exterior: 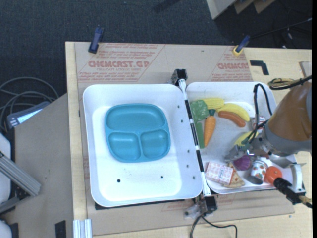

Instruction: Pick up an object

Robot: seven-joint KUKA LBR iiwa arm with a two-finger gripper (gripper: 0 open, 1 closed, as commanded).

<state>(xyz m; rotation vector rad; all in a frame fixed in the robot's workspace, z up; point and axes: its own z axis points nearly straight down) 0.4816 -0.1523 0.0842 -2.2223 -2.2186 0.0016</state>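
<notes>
The right bin holds toy food. A green leafy piece, a yellow corn cob, a banana, a sausage and a carrot lie toward its back. Near the front are a pink and white packet, a toast slice, a purple piece, a small can and an orange ball. My gripper hangs low over the purple piece, at the end of the grey and orange arm. A yellow-green piece is partly hidden behind the gripper.
The left bin bears a blue divided plate. A black hinge strip runs between the two bins. Cables loop over the right bin's back right corner. The bench edge lies just in front of the bins.
</notes>
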